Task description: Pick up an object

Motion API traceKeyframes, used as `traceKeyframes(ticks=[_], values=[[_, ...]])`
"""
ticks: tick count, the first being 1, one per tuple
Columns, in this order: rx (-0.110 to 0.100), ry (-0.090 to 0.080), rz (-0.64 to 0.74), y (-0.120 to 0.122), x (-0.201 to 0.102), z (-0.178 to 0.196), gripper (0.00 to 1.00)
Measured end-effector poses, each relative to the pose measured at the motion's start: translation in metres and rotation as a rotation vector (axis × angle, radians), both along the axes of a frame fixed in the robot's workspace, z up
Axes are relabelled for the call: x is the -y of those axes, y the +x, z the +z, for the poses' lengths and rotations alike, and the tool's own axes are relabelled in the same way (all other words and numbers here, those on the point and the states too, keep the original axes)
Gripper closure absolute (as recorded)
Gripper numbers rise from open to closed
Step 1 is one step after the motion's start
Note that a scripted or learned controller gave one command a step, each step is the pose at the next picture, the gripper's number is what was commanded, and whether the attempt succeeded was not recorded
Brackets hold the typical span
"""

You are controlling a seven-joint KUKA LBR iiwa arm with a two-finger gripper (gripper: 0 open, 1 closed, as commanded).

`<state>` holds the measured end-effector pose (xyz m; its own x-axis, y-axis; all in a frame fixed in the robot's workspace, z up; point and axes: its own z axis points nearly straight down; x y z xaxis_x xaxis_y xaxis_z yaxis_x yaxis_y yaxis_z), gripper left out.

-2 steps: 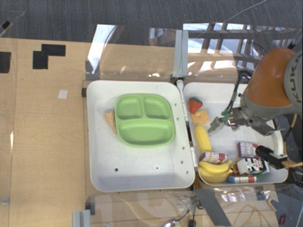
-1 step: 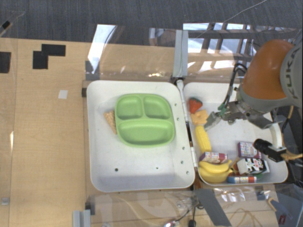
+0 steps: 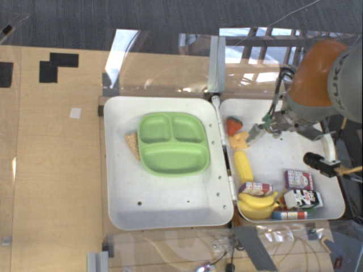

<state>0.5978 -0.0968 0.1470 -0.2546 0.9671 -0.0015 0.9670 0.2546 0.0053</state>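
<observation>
White bins point(image 3: 170, 217). Green tray point(image 3: 173, 143) left, tan cracker point(image 3: 132, 145) beside. Right: red strawberry point(image 3: 233, 126), yellow corn point(image 3: 243, 166), yellow banana point(image 3: 256, 203), pink-patterned box point(image 3: 298, 179), black-and-white carton point(image 3: 302, 199). Grey arm point(image 3: 346, 86), orange band point(image 3: 315, 75).

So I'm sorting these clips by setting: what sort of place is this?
Probably a robotics lab bench set up for grasping trials. Two white bins sit side by side on a wooden bench, the arm reaches over toy food like the banana, and clear panels fence the back.
</observation>
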Motion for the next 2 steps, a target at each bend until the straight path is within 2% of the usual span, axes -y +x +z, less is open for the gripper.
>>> traceKeyframes(ticks=[1, 2], values=[[0.017, 0.001, 0.075, 0.027, -0.001, -0.052, 0.00], [0.003, 0.000, -0.030, 0.040, -0.009, 0.008, 0.00]])
